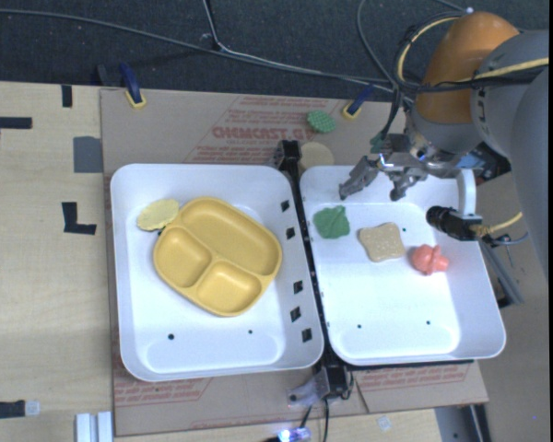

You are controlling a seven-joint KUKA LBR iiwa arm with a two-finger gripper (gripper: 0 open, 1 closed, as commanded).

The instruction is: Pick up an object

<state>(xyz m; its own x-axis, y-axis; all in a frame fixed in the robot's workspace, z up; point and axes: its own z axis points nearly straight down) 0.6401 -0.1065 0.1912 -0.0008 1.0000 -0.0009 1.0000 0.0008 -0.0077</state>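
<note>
The end effector (pixel 380 184) hangs over the far end of the right-hand shallow white plastic bin (pixel 470 339), its two dark fingers spread wide with nothing between them. That spread, and its place above the bin's bare floor, look like the posture of a descent toward something to pick, not of a carry.

Three small objects lie loose on that bin's floor, apart from one another, which leaves room for a finger on either side of each. The flat green leaf-shaped piece (pixel 331 222) lies just below and slightly left of the end effector and is the nearest candidate. The tan, square, toast-like piece (pixel 382 242) sits a little further toward the near side, almost directly under the spread fingers' line. The small pink lumpy piece (pixel 429 259) lies off to the right and nearer the viewer, close beside a black fitting on the arm.

Well to the left, in the other white bin (pixel 129 320), a yellow plastic three-compartment plate (pixel 217 256) lies flat with a pale yellow ridged disc (pixel 157 214) touching its far left edge. Beyond the bins, a small green round piece (pixel 320 120) rests on the cardboard-covered counter (pixel 166 127), out past the end effector.
</note>
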